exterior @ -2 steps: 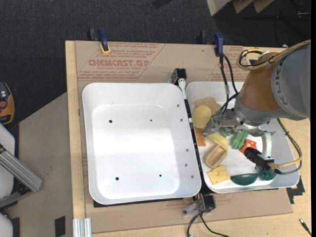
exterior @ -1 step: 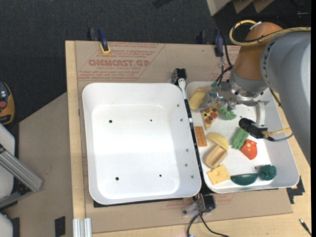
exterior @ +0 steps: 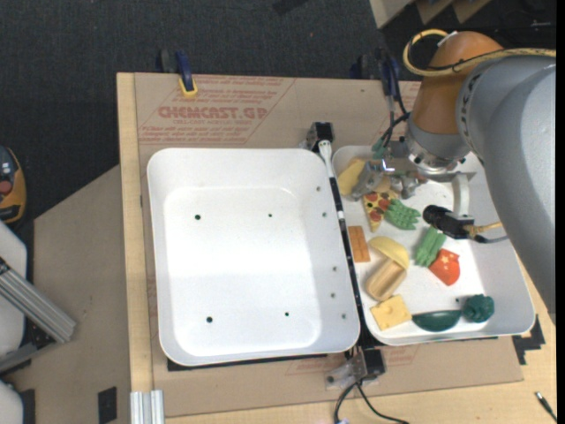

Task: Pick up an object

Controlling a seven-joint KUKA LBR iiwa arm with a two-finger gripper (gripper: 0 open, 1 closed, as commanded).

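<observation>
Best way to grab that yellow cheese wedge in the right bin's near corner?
Take the yellow cheese wedge from straight above, across its two flat sides near the middle. It lies flat on the right bin floor with open floor to its left; the dark green piece crowds its right edge, so I'd turn the claw to avoid that side.

Small toy foods (exterior: 402, 263) lie scattered in the right bin (exterior: 508, 312).

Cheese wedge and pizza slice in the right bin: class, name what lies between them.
In the camera view, between the cheese wedge and the pizza slice lie a tan bread roll and a pale yellow curved piece, like a banana.
</observation>
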